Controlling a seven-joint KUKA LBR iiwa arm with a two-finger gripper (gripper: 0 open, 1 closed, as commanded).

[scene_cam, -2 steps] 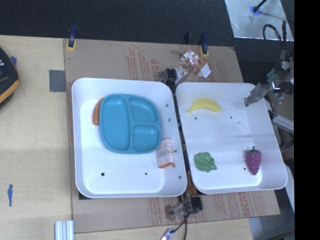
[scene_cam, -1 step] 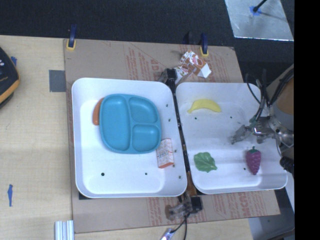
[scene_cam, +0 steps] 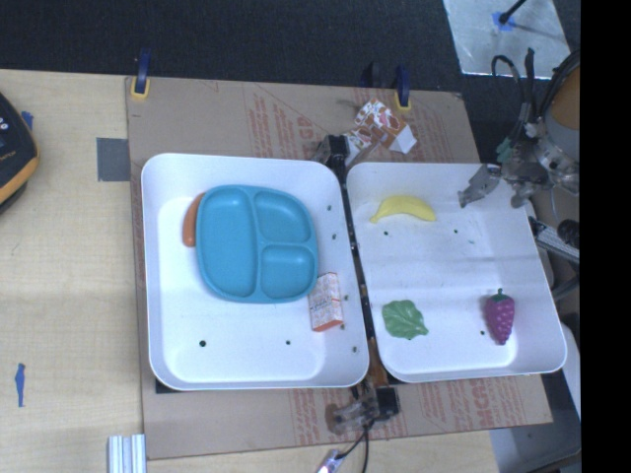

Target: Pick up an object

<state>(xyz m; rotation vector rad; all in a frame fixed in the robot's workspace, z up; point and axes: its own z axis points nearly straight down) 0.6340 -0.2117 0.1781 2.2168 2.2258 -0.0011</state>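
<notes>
Two white bins sit side by side. I can't read the print on the small carton in the left bin. My gripper hangs spread open and empty over the right bin's far edge, near the yellow banana. Nearer me lie a green leaf and purple grapes.

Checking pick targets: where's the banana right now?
The banana lies in the right bin, near its top-left corner, above the green leaf and left of the gripper.
</notes>
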